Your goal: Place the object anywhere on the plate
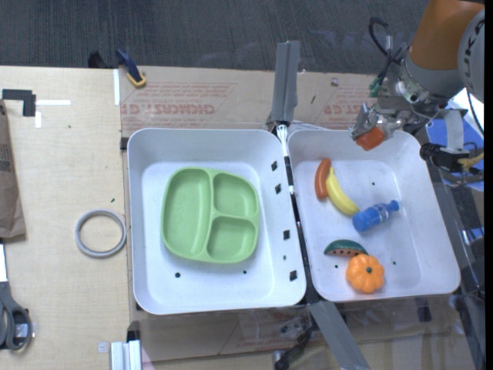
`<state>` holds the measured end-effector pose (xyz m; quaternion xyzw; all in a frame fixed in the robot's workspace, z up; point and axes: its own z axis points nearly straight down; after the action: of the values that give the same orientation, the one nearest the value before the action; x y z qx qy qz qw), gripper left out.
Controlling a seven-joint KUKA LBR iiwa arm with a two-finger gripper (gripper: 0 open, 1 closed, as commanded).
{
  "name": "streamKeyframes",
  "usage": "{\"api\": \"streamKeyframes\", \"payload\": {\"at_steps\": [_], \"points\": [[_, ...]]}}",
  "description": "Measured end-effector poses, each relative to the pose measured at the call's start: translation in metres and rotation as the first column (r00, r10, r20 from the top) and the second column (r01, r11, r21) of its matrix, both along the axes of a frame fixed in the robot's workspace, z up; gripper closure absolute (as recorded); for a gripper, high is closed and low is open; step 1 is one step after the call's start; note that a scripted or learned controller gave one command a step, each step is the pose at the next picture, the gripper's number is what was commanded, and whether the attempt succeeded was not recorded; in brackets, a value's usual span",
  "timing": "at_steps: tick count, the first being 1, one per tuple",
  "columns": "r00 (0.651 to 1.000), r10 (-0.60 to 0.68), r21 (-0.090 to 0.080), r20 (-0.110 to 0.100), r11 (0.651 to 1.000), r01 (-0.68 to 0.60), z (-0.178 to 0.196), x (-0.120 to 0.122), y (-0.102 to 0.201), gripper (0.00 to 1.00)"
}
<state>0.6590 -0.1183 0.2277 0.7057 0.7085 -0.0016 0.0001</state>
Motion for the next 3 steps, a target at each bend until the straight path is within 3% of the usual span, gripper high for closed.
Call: {"api": "streamKeyframes", "payload": {"at_steps": [1,2,3], "points": [[1.0,-0.003,0.001,0.0,1.0,0.003,-0.037,-0.024,0.06,1.0],[1.0,-0.005,0.001,-0.001,1.0,0.005,-0.037,-0.055,0.137,1.0],[1.0,-0.005,0.0,-0.003,1.0,0.005,-0.083,-0.056,0.225,1.0]]}}
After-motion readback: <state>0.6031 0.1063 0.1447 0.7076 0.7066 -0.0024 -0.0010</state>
